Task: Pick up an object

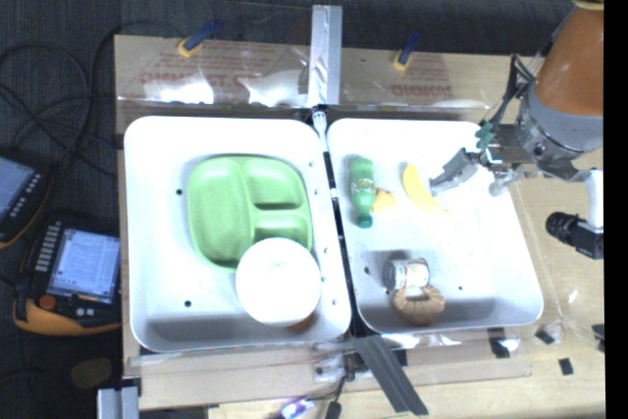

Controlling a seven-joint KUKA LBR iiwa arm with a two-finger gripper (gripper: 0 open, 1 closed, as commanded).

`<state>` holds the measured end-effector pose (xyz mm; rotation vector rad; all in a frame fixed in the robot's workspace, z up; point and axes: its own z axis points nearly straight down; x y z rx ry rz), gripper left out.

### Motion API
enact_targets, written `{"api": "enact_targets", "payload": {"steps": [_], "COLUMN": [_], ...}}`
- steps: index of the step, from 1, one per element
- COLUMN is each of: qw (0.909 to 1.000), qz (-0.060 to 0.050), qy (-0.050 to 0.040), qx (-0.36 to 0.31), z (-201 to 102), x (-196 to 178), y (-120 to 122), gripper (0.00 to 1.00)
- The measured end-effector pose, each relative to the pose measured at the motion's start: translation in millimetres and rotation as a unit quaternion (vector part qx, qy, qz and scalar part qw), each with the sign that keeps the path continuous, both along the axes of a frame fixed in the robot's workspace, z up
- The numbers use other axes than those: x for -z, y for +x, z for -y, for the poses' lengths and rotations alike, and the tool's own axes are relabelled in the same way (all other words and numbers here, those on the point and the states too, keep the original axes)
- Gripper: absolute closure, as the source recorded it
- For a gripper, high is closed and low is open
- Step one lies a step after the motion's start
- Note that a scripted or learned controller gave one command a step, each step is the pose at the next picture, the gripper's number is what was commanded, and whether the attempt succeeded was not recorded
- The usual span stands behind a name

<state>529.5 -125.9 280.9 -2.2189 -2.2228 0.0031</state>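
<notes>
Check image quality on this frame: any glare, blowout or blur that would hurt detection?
Camera view: the white round plate is blown out and nearly merges with the left bin; glare on the plastic sheet behind the bins; the gripper and yellow piece look soft; the overall frame is low resolution; shadows are mild.
</notes>
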Motion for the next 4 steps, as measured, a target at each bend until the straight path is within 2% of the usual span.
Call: {"api": "enact_targets", "payload": {"steps": [1,2,3,4], "qw": [0.9985,0.9913,0.9971,0.9989], "qz": [0.000,-0.001,0.005,-0.007], "qy": [0.0005,0.0007,-0.0004,-0.0014], "qx": [-0.055,0.131,-0.077,-0.046], "z": [-48.2,-13.2,16.0,-9.9], "x": [38.1,140.2,191.7,193.5], "y": [-33.6,29.0,67.2,136.0], "gripper": [0.00,0.00,0.00,0.00]}}
